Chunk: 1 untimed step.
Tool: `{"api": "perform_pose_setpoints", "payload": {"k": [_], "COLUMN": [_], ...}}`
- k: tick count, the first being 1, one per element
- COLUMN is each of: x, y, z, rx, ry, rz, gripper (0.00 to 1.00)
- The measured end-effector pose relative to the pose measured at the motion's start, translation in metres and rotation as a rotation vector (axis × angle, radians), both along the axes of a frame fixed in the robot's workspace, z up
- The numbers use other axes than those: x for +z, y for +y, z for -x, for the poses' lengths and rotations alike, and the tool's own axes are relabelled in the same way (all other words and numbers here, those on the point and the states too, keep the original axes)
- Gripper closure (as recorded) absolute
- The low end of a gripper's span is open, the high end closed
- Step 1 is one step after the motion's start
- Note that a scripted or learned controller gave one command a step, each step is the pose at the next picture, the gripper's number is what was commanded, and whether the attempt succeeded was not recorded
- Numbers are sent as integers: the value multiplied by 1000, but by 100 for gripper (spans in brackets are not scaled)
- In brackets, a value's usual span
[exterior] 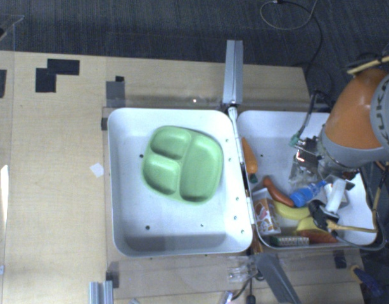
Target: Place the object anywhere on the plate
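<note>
A green plate [182, 163] with three compartments lies in the left bin [128, 233], a little above its middle, with nothing on it. My gripper [307, 168] hangs low over the right bin [270, 128], just above a blue object [304, 196] in a pile of small items. The grey wrist and orange band [359, 109] cover most of the gripper from above. Around the blue object lie a yellow banana [291, 211], a red-orange sausage shape [278, 192] and a white bottle [336, 198].
An orange carrot [249, 157] lies along the right bin's left wall. A printed packet [264, 215], a black piece [318, 211] and a red item [310, 235] crowd the bin's near end. A metal divider post [232, 75] stands between the bins.
</note>
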State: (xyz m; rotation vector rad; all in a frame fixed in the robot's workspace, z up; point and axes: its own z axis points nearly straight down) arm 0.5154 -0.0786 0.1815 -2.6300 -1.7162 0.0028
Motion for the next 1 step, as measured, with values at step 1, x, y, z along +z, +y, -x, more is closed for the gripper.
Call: {"api": "perform_pose_setpoints", "payload": {"k": [1], "x": [0], "y": [89], "z": [-31], "rx": [148], "ry": [-1], "rz": [0], "gripper": [100]}}
